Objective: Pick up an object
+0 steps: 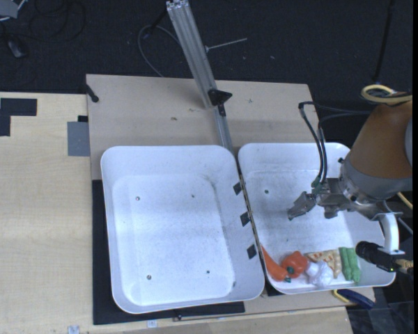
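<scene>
Objects heaped along the near edge of the right bin (279, 165); gripper (301, 206) above them.

Nearest, an orange carrot-like piece (272, 266) lies slanted, tip toward the bin divider, touching a red lump (297, 262). Beside these sit a white crumpled item (320, 275), a tan piece (327, 258) and an upright green block (349, 264), details blurred. Farther back, the gripper hangs over bare floor; whether its jaws are open cannot be made out.

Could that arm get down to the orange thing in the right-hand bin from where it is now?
Probably yes. The gripper hangs above open bin floor, and the orange thing lies uncovered, though it sits close to the right-hand bin's near wall among other items.
</scene>
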